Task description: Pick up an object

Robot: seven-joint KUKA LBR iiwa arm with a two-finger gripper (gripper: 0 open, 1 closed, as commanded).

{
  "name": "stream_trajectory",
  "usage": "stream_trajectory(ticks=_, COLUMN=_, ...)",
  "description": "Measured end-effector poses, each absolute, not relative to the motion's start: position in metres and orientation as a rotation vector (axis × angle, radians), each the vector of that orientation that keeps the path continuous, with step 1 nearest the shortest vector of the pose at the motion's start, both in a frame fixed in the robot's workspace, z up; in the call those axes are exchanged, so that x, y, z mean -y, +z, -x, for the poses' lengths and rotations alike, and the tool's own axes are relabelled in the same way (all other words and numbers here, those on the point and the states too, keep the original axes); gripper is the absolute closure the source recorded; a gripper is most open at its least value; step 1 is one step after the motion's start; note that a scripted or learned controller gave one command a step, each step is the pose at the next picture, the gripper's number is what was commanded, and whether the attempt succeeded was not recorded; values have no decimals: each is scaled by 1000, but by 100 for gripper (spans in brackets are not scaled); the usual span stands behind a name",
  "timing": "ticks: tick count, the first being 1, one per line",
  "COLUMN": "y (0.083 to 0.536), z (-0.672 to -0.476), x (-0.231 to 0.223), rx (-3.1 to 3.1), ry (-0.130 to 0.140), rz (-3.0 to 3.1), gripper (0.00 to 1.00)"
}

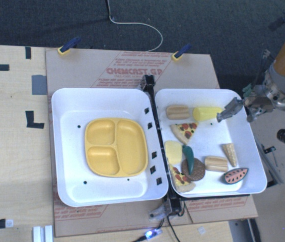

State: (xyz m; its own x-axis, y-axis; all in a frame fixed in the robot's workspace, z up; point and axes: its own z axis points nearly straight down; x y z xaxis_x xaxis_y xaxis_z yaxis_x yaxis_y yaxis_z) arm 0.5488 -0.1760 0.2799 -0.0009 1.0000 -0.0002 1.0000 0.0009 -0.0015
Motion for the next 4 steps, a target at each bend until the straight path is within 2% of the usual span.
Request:
stream_trajectory(ticks=2, y=172, z=-545, x=184, rx=2219, ry=6, rz=2217, gripper=0)
stream_trajectory(ticks=3, y=115, z=-552, x=177, rx=2221, ry=5, rz=2215, gripper=0)
stream_trajectory(ticks=4, y=83, z=-552, x=176, rx=2224, ry=3, rz=2218, gripper=0)
